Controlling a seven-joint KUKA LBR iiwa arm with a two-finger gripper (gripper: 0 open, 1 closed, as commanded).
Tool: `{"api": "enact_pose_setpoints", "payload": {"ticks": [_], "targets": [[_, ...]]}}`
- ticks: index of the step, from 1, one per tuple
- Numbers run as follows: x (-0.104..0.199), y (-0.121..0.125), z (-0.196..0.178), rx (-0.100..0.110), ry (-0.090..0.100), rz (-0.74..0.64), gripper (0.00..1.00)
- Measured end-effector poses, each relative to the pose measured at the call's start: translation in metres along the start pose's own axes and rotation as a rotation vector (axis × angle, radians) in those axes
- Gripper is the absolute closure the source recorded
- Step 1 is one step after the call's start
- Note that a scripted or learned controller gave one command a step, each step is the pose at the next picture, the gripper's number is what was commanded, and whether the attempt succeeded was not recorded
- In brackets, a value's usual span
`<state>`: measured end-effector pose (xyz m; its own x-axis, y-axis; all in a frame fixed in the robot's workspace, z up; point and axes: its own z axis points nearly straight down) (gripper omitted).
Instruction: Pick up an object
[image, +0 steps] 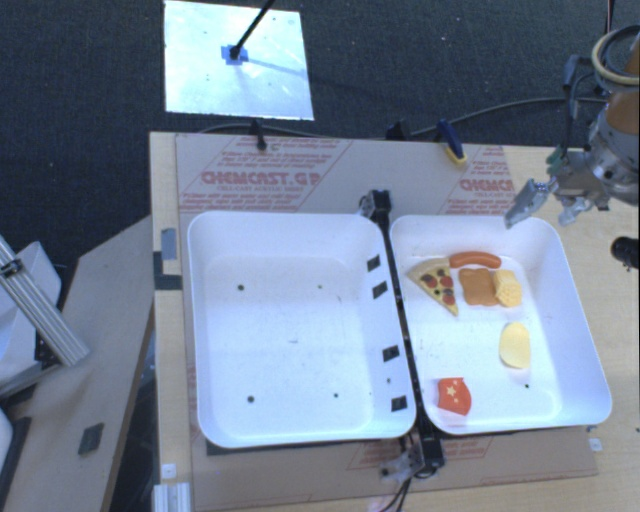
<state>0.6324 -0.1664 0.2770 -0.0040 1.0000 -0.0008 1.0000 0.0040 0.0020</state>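
Altogether six food pieces in right bin (575, 300); pincer (548, 200) spread apart above its far rim, holding nothing.

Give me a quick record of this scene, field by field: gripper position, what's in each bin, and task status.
gripper: above the right bin's far edge, fingers apart, holding nothing
right bin: pizza slice, sausage, brown piece, yellow waffle piece, pale yellow piece, red piece
left bin: bare white floor
task status: nothing picked yet
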Motion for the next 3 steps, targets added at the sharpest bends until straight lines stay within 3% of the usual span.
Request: {"api": "enact_pose_setpoints", "payload": {"ticks": [1,2,3], "targets": [[-0.02,-0.009,0.199,0.002,0.002,0.005,0.0],[-0.017,-0.086,0.19,-0.001,0.0,0.006,0.0],[-0.016,-0.081,0.178,-0.01,-0.001,0.001,1.0]]}}
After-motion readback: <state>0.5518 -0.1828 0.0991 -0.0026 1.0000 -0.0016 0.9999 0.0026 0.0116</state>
